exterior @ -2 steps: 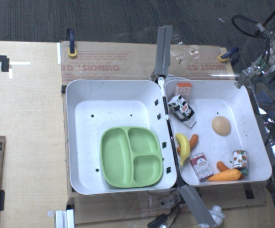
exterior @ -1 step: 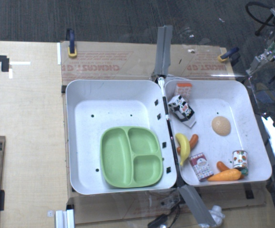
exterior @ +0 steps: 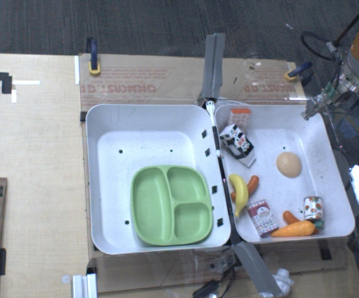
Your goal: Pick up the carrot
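Both bins, the left bin [exterior: 105, 166] and the right bin [exterior: 319, 160], are white, and the divided plate [exterior: 170, 205] in the left bin is pale green. In the right bin, the carrot [exterior: 294, 229] is orange, the banana [exterior: 240, 194] yellow, the egg [exterior: 288, 164] tan, and the small carton [exterior: 235, 141] black-and-white cow-patterned. Near the carrot, a small box [exterior: 262, 218] is red and white, and a can [exterior: 313, 208] has a white label with red spots.

The carrot [exterior: 293, 230] lies along the near wall of the right bin [exterior: 328, 160], with a small printed can [exterior: 313, 208] just beyond its tip and a red carton [exterior: 263, 218] beside its blunt end. Farther from the carrot sit a banana [exterior: 240, 193], a tan egg-shaped ball [exterior: 288, 164] and a cow-patterned carton [exterior: 236, 141]. The left bin [exterior: 105, 166] holds a green divided plate [exterior: 171, 204]; the hand [exterior: 319, 103] hovers at the right bin's far right corner.
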{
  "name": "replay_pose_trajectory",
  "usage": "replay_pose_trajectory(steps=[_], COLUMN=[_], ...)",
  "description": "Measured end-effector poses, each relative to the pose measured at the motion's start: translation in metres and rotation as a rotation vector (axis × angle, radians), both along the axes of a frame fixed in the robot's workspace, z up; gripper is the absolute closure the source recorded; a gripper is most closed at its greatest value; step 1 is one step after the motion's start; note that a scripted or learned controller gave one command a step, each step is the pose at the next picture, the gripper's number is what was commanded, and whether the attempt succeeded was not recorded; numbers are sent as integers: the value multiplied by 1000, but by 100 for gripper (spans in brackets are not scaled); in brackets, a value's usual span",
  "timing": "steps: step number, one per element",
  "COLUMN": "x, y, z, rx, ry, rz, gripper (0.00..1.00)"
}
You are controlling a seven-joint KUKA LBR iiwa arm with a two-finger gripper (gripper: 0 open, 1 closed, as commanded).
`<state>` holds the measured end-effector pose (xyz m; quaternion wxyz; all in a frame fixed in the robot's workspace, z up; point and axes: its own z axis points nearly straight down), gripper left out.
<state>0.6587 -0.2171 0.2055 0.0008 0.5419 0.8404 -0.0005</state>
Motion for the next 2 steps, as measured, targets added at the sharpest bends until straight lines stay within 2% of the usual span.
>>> replay_pose_trajectory(steps=[1, 2], x=[1, 1], y=[-5, -4], z=[83, -78], rx=[-1, 0], ry=[-2, 1], rz=[-53, -130], gripper=[100, 100])
